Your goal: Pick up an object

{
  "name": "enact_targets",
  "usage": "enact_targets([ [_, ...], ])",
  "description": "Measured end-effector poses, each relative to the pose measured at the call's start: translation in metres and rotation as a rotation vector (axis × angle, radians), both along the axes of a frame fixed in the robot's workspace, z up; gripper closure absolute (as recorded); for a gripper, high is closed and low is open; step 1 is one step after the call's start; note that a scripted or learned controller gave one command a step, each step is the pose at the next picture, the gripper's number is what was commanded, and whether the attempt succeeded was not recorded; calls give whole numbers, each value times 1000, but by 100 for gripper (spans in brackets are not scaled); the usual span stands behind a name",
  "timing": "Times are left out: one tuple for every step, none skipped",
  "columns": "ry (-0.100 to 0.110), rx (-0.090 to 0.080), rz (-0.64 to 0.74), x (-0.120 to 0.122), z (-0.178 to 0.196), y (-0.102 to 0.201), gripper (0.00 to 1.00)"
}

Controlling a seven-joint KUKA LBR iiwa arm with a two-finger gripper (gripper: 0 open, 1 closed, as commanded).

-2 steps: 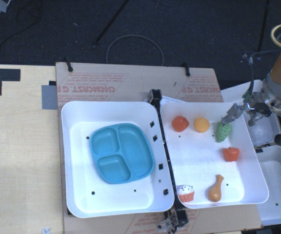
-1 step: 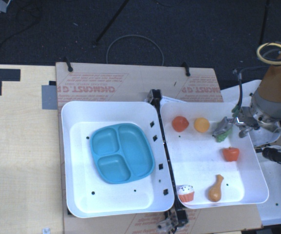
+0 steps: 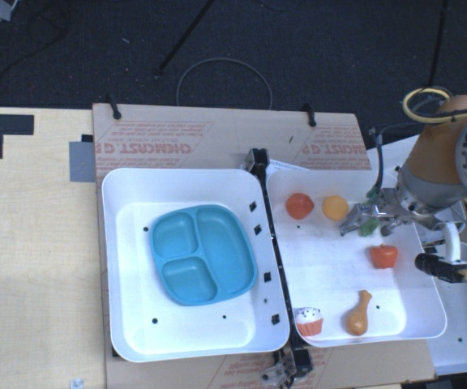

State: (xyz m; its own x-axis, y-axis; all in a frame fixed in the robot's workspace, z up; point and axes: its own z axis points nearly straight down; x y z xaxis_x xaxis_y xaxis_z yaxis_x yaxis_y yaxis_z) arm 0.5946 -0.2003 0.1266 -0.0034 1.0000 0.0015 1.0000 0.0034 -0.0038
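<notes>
My gripper sits low in the right bin, fingers pinching a small green obj, I think; orange ball just beside, so tight approach.

Single fixed camera above desk, angled down, moderately far; both bins left of pincer.

Open floor mid right bin, toys ringing its edges
</notes>
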Motion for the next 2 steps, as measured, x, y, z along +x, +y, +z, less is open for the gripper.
enact_targets([
  [-1, -1, -1, 0, -40, 1, 0],
  [0, -1, -2, 0, -29, 1, 100],
])
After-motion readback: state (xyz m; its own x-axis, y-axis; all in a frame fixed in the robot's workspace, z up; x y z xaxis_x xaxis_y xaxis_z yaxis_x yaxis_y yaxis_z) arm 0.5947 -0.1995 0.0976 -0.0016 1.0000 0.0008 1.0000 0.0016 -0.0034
